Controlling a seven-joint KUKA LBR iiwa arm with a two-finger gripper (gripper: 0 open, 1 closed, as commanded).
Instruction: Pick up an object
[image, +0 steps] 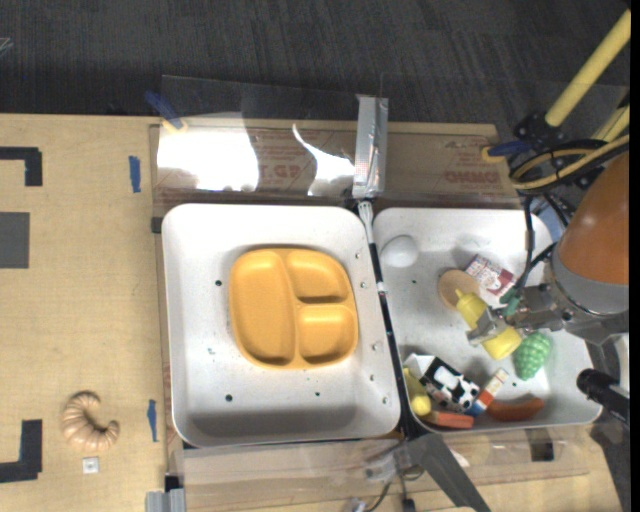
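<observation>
Objects for picking lie in the right bin (440, 225): a yellow block (503, 343) near its middle, a green bumpy toy (534, 353) just beside it, a black-and-white toy (447, 382) and a red piece (515, 408) along the near edge. The end effector (500, 320) sits over the yellow block; whether it pinches anything I cannot tell. The left bin (190, 300) carries an orange divided tray (293, 305). A curled tan toy (90, 420) rests on the worktop's near left corner.
</observation>
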